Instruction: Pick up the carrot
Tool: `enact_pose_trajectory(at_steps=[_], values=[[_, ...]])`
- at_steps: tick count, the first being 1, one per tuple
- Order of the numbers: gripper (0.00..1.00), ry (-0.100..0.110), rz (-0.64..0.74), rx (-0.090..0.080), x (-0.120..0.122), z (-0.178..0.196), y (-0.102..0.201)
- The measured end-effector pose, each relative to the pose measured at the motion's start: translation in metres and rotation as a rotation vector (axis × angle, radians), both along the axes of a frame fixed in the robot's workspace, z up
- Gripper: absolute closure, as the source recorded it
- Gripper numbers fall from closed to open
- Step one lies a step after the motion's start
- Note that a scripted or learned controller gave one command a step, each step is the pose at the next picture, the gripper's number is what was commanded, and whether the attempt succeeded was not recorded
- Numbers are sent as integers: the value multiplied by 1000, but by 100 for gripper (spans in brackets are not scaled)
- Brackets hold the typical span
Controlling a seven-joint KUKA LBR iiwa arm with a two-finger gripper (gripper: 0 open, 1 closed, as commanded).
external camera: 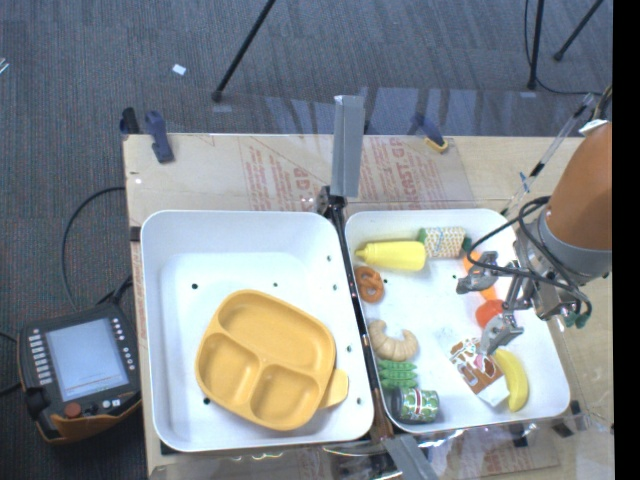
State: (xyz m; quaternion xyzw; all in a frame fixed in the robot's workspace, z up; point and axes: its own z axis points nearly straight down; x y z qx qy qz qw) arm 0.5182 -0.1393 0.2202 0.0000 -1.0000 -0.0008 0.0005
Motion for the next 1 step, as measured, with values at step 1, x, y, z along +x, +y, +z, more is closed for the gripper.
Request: enact_pose_trajectory(at_steps=[1], values=[[0, 0, -190, 0, 71, -134, -19]])
